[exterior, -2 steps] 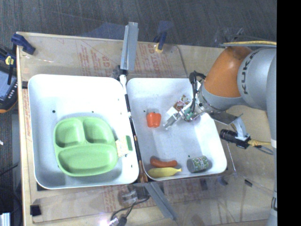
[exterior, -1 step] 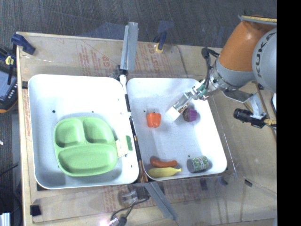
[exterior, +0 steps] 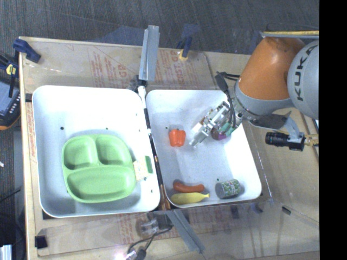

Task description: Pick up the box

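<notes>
Arm (exterior: pixel 287 69): grey casing lettered KUKA, broad rounded orange band above the wrist, silver metal gripper (exterior: pixel 196 137) with dark cabling and a purple-green fitting at its base.

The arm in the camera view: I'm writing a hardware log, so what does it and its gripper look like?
The arm is grey with a bulbous orange band above the wrist and dark KUKA lettering on the grey shell. The gripper is a small silver-metal assembly with dark cabling running into it.
</notes>
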